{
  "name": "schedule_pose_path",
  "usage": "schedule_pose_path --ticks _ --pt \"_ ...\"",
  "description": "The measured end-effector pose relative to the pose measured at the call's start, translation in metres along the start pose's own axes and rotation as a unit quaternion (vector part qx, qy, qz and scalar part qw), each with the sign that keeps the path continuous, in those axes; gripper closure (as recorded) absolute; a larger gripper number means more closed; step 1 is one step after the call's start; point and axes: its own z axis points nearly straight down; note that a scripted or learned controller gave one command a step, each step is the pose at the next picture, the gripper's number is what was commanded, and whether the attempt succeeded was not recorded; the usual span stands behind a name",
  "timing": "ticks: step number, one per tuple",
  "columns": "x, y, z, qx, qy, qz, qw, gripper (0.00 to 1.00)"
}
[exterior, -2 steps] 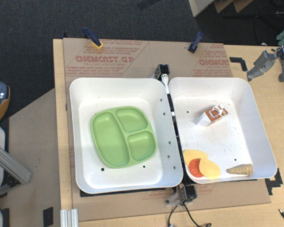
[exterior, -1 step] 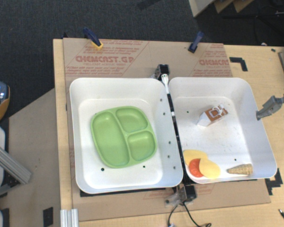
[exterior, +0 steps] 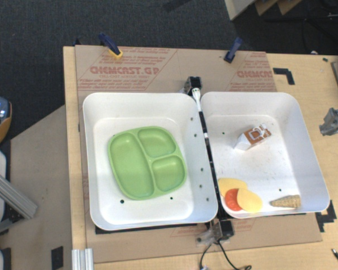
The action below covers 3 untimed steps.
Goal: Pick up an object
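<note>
A green divided plate (exterior: 147,162) lies flat in the left white bin (exterior: 96,128). The right white bin (exterior: 304,145) holds a small white and brown carton (exterior: 253,137) near its middle. At its front left corner lie two yellow discs (exterior: 249,200) overlapping a red round piece (exterior: 231,198). A tan cone-shaped piece (exterior: 285,201) lies on its side by the front right corner.
Both bins rest on a brown cardboard sheet (exterior: 129,66) held by blue clamps (exterior: 110,45) at the back. A small grey part (exterior: 330,121) pokes in at the right edge beside the right bin. A black bracket (exterior: 192,85) sits where the bins meet.
</note>
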Motion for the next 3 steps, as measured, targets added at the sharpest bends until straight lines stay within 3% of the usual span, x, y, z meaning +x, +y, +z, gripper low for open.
schedule_pose_path --ticks 1,2,3 --pt "0.034 -0.008 -0.208 -0.009 -0.002 -0.002 1.0000 1.00" --pt "0.040 -0.021 -0.206 0.000 0.001 0.000 1.0000 1.00" --pt "0.042 -0.021 -0.205 0.001 0.001 0.000 1.0000 1.00"
